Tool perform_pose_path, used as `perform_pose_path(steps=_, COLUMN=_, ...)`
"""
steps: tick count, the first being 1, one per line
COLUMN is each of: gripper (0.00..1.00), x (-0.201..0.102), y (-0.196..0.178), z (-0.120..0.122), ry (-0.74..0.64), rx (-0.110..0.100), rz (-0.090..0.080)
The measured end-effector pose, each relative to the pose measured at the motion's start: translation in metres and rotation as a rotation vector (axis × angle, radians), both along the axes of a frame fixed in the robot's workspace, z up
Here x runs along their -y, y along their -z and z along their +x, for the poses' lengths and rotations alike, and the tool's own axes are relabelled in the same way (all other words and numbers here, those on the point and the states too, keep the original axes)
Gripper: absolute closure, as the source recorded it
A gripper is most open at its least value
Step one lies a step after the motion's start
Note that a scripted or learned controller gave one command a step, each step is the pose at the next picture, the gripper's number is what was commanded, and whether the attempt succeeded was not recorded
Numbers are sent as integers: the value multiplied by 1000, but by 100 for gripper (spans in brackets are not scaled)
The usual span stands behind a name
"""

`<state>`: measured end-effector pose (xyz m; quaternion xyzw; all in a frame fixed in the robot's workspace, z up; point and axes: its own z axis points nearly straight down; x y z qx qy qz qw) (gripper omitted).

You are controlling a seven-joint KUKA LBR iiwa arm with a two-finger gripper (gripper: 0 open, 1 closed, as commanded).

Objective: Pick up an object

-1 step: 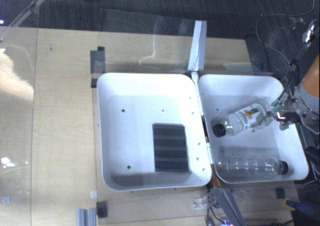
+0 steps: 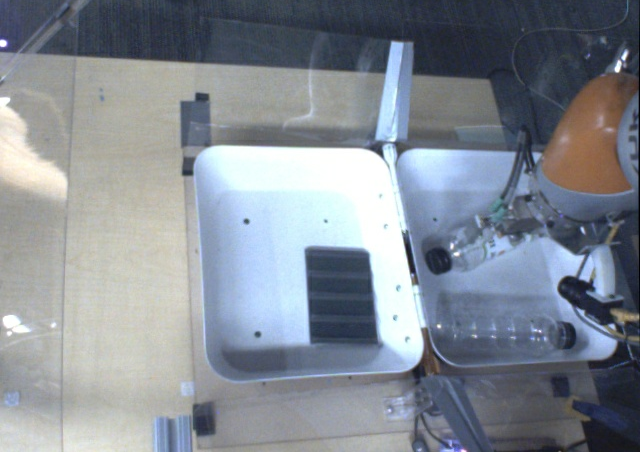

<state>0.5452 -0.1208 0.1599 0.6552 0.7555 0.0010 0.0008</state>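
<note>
So here's what your next move hinges on: the small clear plastic bottle with the black cap (image 2: 465, 246) is lying on its side in the right white bin (image 2: 440, 185), and the grey arm with the orange band (image 2: 597, 140) has its gripper (image 2: 515, 227) right at the bottle's upper end. From the gripper, the bottle runs off toward roughly 8 o'clock, cap end pointing at the wall between the bins, so its long axis goes from 2 o'clock to 8 o'clock across the bin floor. The gripper looks to be touching or right on top of the bottle's base end, but honestly you can't tell from this angle whether it's spread or pinched, or whether it actually has the bottle at all, since the metal bits and the clear plastic blur together there. I'd guess the grasp is being attempted at the far end instead of mid-body, which could let it swing or slip if it lifts. Below that, toward 6 o'clock from the gripper, a bigger clear plastic bottle with a dark cap (image 2: 500, 332) lies along the front wall of the same bin, well apart from the small one, so it shouldn't get in the way. Over in the left white bin (image 2: 230, 240) there's a flat black ribbed rectangular block (image 2: 340, 294), nowhere near the action. The cap sits close to the dividing wall, so there's little room that side.
</note>
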Motion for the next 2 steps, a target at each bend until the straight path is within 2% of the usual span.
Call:
perform_pose_path(steps=1, gripper=0, x=36, y=53, z=29, ry=67, rx=7, rz=0)
perform_pose_path(steps=2, gripper=0, x=10, y=54, z=18, ry=39, rx=39, rz=-19)
